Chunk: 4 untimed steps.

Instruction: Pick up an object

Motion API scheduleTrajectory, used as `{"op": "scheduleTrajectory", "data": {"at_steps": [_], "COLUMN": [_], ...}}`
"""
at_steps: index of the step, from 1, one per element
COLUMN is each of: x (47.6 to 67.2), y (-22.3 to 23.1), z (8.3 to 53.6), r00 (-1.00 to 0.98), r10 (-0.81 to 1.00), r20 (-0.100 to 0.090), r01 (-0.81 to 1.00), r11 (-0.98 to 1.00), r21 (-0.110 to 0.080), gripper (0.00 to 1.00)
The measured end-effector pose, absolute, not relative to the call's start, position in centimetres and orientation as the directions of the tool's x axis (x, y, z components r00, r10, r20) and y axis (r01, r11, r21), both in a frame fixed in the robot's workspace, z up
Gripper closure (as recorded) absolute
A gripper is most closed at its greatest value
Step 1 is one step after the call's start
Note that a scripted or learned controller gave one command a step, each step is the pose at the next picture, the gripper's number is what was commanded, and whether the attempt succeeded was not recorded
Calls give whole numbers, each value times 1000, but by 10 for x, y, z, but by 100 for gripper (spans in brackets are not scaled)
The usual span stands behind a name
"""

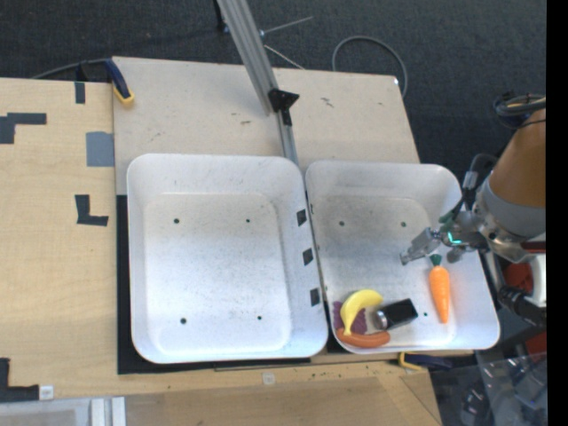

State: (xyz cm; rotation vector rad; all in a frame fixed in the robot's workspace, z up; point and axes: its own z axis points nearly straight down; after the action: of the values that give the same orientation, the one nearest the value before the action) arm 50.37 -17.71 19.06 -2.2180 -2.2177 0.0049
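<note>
An orange carrot with a green top lies upright along the right side of the right bin. In that bin's front corner sit a yellow banana, a black block and a red sausage-shaped piece, all close together. My gripper hangs over the right bin, just up and left of the carrot's green end, and nothing shows in its grasp. The grey arm with its orange band reaches in from the right.
The left bin stands beside the right one, their rims meeting in the middle. A slanted metal rail runs from the top down to the gap between the bins. Loose cables lie on the dark floor behind the bench.
</note>
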Motion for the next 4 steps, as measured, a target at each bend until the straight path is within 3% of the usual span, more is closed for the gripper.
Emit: {"op": "scheduleTrajectory", "data": {"at_steps": [1,2,3,4], "x": [505,504,504,504], "y": [-177,-180,-179,-179], "z": [193,129,88,99], "r00": [-2,0,-1,-2], "r10": [1000,1000,1000,1000], "r20": [1,2,-1,0], "r01": [1000,1000,1000,1000], "r11": [2,0,1,2], "r21": [-2,-8,-1,-1], "gripper": [0,0,0,100]}}
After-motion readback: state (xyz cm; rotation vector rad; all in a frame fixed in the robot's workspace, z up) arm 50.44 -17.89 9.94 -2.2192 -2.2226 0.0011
